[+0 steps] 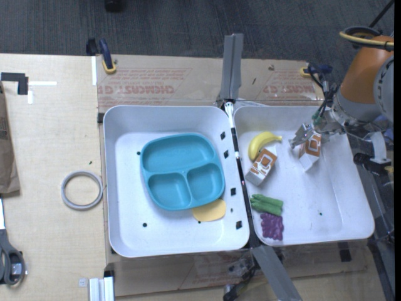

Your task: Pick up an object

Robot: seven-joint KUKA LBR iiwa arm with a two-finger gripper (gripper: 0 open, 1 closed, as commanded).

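White left bin point(119, 187), camera view: holds a blue divided plate point(182, 171) with three compartments, lying flat near the bin's middle. A yellow flat piece point(211, 212) pokes out from under the plate's lower right edge; I can't tell what it is.

White right bin point(338, 212), touching the left bin along the shared wall. Inside:
- banana point(263, 142), upper left part of the bin
- juice carton point(262, 166), orange and white, tilted, just below the banana and touching it
- green pea pod point(267, 202), lower left
- purple grapes point(272, 226), just below the pod

Arm comes in from the right, orange band above the wrist. Gripper point(305, 137) is low over the upper right part of the right bin. A second small orange-and-white carton point(312, 149) sits right at the gripper's tip, tilted. Claw state: cannot tell, and cannot tell if that carton is actually gripped or just lying under it.

Bench point(50, 137), left of the bins: tape ring point(81, 190), scissors point(11, 265) at the lower left edge. Cardboard point(156, 80) lies behind the bins.
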